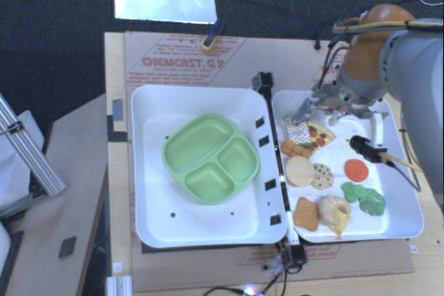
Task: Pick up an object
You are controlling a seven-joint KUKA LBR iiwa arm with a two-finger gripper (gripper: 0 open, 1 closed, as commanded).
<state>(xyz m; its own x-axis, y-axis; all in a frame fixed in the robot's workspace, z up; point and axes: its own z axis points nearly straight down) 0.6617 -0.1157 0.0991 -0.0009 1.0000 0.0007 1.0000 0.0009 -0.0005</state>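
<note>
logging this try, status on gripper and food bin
Gripper low over pizza slice, grip unclear. Nothing lifted. Cookie and tomato slice nearby in right bin.

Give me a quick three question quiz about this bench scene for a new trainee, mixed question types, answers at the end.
1. True or false: the green divided plate lies in the left bin.
2. Multiple choice: which item lies nearest the tool? A) the red disc B) the pizza slice C) the green leaf
3. Fill in: the toy food pieces all lie in the ____ bin.

Key: 1 true; 2 B; 3 right.
</note>
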